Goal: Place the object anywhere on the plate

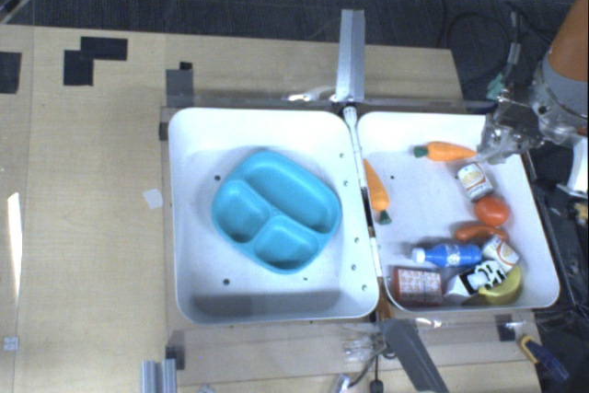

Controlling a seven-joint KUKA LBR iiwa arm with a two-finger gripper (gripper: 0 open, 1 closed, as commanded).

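The blue plate (pixel 276 209) is lying in the left bin (pixel 193 290), well away from the gripper (pixel 493 144) on the far side of the divider. It has three compartments and is sitting at a slant. None of the loose objects is lying on it; they are all sitting in the right bin (pixel 543 290), the bin the gripper is hanging over.

The gripper is hovering at that bin's far right corner. Whether it is spread or closed cannot be told from this view, and nothing is showing clamped in it.

Closest to it, an orange carrot (pixel 447 151) is lying just beside it toward the divider, crosswise to the bin. A small labelled jar (pixel 473 180) is standing just on the near side of the gripper, close to its tip. Further toward the camera from there, a red tomato-like piece (pixel 490 211) is resting.

Well apart from the gripper, a second carrot (pixel 375 190) is leaning along the divider wall. At the near end of the bin — the end farthest from the gripper — a blue bottle (pixel 451 254) is lying on its side, a brown box (pixel 419 285) is sitting just in front of it, and a black-and-white item (pixel 484 272) is touching a yellow piece (pixel 504 288) in the corner.
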